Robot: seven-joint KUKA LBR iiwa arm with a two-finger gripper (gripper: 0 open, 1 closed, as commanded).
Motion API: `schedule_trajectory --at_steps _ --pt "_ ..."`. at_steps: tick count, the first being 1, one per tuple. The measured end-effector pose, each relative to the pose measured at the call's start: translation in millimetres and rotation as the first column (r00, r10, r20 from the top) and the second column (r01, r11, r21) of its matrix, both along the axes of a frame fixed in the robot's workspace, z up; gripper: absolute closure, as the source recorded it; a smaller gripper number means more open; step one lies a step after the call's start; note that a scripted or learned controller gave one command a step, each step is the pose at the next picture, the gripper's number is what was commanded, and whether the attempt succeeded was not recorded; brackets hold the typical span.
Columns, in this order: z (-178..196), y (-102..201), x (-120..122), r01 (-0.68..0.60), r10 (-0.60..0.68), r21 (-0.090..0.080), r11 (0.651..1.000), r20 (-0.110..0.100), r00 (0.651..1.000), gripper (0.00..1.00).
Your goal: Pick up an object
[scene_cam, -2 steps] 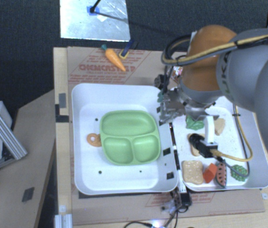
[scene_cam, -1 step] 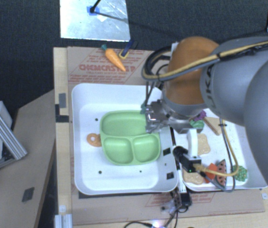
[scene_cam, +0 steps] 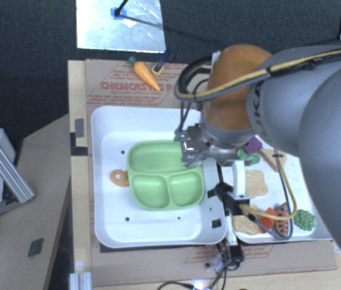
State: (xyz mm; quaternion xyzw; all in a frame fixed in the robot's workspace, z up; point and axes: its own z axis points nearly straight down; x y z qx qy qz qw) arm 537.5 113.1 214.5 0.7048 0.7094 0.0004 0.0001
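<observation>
Your end effector (scene_cam: 189,150) hangs over the right rim of the green divided plate (scene_cam: 164,175); whether it's apart or together, you cannot tell. The plate spreads left beneath it, an orange ring (scene_cam: 119,177) beyond.

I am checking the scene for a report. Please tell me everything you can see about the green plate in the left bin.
The green plate looks like smooth plastic, light green, with rounded corners and three compartments: one wide one at the far side and two smaller ones at the near side. It lies flat, right side up, in the left bin, toward its right wall. The arm's wrist hangs over its far right corner and hides that part. A small orange ring lies just beside its left edge.
</observation>
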Motion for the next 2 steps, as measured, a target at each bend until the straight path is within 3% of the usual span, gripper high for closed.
schedule_trajectory --at_steps 2 --pt "18.8 0.8 0.0 -0.001 0.001 0.001 1.0 0.0 1.0 1.0"
